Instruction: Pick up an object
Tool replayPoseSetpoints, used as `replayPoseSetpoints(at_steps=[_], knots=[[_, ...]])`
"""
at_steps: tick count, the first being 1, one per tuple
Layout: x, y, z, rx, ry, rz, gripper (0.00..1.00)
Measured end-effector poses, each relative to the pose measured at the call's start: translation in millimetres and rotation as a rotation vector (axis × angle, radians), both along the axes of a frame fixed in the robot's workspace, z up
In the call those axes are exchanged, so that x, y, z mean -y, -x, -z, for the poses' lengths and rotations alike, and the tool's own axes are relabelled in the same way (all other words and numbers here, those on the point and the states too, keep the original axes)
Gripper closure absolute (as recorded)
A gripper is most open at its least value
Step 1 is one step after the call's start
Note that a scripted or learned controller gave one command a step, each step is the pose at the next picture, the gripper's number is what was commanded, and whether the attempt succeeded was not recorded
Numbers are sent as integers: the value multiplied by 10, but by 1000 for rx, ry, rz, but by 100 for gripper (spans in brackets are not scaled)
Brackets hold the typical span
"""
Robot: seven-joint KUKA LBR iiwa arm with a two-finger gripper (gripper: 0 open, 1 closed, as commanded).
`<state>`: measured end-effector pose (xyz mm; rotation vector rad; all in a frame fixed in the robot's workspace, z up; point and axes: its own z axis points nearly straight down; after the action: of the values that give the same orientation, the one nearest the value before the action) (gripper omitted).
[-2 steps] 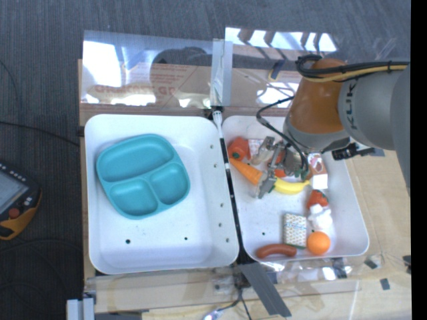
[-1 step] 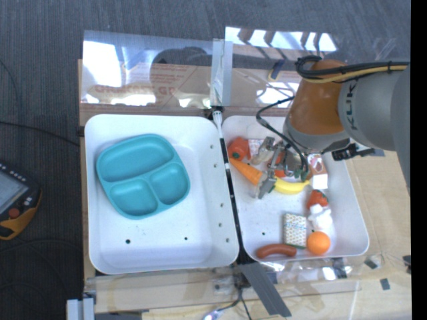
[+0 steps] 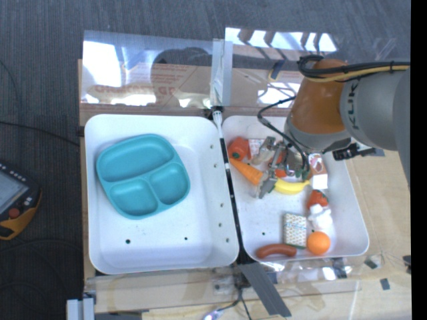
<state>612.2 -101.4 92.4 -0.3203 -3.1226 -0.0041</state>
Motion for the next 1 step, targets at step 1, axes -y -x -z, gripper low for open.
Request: replayPoseSetpoints(at_steps=[1], knots=[[-74,69,7,14,2,123,0]])
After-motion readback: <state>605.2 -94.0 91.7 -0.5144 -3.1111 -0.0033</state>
